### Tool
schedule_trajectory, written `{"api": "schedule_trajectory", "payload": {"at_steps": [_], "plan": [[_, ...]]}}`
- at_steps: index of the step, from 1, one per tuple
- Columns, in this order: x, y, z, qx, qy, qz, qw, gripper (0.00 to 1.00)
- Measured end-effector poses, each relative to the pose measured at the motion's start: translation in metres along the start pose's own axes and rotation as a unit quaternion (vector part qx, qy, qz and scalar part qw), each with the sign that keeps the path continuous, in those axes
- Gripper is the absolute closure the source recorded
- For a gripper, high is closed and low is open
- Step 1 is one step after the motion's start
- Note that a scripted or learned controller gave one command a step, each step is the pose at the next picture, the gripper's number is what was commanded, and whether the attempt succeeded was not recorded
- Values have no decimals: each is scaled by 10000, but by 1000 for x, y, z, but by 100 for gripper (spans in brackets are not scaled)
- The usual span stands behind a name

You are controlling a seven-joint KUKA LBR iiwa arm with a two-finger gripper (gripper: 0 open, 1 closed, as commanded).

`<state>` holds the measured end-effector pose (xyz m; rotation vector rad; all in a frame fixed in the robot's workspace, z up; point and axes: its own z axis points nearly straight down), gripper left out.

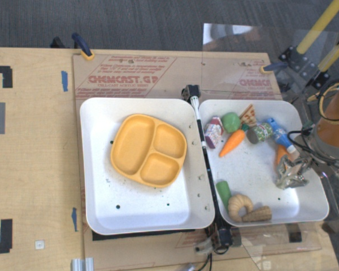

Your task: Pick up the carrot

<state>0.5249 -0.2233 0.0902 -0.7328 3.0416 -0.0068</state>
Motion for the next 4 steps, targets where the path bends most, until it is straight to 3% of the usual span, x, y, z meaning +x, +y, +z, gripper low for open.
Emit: {"api": "schedule_trajectory", "payload": {"at_steps": [1, 2, 3, 4], "plan": [[0, 0, 1, -1, 6, -4, 10000, 0], [-40, -13, 2, 5, -4, 1076, 9942, 0], [-79, -41, -73, 24, -22, 1107, 9938, 0], [-77, -40, -8, 4, 6, 678, 9977, 0]]}}
